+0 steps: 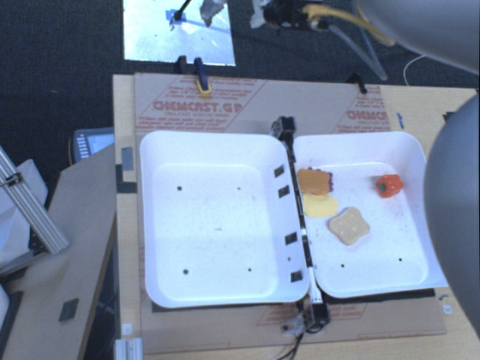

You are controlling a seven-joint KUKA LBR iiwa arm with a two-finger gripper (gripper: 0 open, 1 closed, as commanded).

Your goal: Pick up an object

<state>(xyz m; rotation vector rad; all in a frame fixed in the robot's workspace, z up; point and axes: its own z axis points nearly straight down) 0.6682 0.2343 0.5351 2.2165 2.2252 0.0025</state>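
Toast slice point(349, 226) in right bin point(409, 145), orange toy point(388, 186) near far rim, claw state cannot tell.

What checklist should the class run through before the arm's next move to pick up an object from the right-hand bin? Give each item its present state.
1. Objects lie in the right bin: ok.
2. Orange piece stands apart from the others: ok.
3. Toast slice lies flat, uncovered: ok.
4. Yellow disc free of the brown-and-purple piece: not ok, they touch.
5. Gripper position over a target: cannot tell.
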